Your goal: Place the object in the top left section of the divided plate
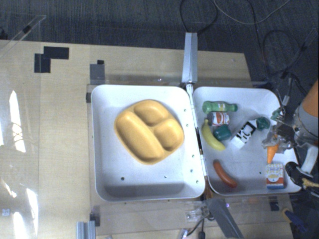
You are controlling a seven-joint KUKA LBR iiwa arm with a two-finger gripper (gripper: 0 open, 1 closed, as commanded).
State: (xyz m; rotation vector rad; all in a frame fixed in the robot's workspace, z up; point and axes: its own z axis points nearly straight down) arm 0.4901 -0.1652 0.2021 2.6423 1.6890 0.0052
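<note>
Two shallow white bins sat side by side on the counter (pixel 60 133). You saw the pincer (pixel 280 133) at the far right edge of the right bin (pixel 249 96), below the arm's orange band (pixel 311 101); whether it was apart or together could not be told from this angle.

Items lying in the right bin, relative to the pincer:
- An orange carrot-shaped piece (pixel 270 153) lay just below the pincer, touching or nearly touching it; contact could not be confirmed.
- A small juice carton (pixel 275 177) stood further below, near the bin's lower right corner.
- A white and black carton with a teal cap (pixel 247 130) lay just to the pincer's left.
- A red sausage (pixel 225 174) lay to the lower left.
- A banana (pixel 212 138), a teal object (pixel 222 132), a small can (pixel 220 118) and a green bottle (pixel 219 106) were grouped well to the left, by the bin divider.

The yellow divided plate (pixel 149 131) rested in the left bin (pixel 107 178), well to the pincer's left. You saw nothing lying in its sections.
</note>
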